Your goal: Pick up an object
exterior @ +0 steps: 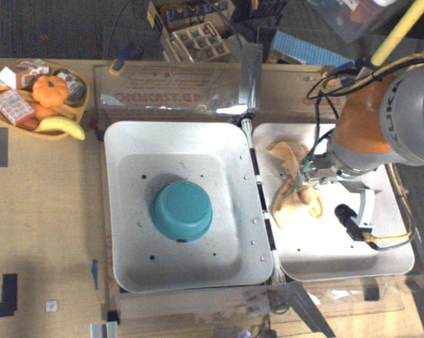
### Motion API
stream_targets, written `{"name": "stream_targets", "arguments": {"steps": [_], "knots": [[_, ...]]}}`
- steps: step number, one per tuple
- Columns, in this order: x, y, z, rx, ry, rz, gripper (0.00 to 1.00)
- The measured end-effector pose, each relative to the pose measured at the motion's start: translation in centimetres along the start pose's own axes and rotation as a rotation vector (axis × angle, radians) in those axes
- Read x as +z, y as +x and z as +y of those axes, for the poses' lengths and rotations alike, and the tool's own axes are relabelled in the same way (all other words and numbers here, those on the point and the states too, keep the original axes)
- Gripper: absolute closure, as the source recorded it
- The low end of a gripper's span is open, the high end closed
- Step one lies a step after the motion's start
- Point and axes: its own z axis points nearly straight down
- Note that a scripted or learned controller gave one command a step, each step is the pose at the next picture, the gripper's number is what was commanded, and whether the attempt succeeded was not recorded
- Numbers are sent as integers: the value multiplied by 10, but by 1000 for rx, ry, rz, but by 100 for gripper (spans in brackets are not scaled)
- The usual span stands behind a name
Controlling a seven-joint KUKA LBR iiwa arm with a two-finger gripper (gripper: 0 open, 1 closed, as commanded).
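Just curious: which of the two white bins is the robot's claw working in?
The right bin, the one with the tan peel-like scraps. The gripper sits over those scraps; the left bin has a teal bowl.

L bin point(120, 160): bowl point(182, 210) in middle | R bin point(388, 259): cloth point(291, 182) at L side, claw point(305, 182) over it

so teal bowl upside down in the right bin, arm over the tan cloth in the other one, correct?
Not quite. The camera view shows the teal bowl in the left bin, not the right. The arm is over the tan cloth in the right bin.
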Motion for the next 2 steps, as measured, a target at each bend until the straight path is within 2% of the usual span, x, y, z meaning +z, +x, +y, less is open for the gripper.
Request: {"name": "stream_targets", "arguments": {"steps": [1,2], "knots": [[-11,-2,1,5,-4,-1,100],[-108,35,29,7,20,4,100]]}}
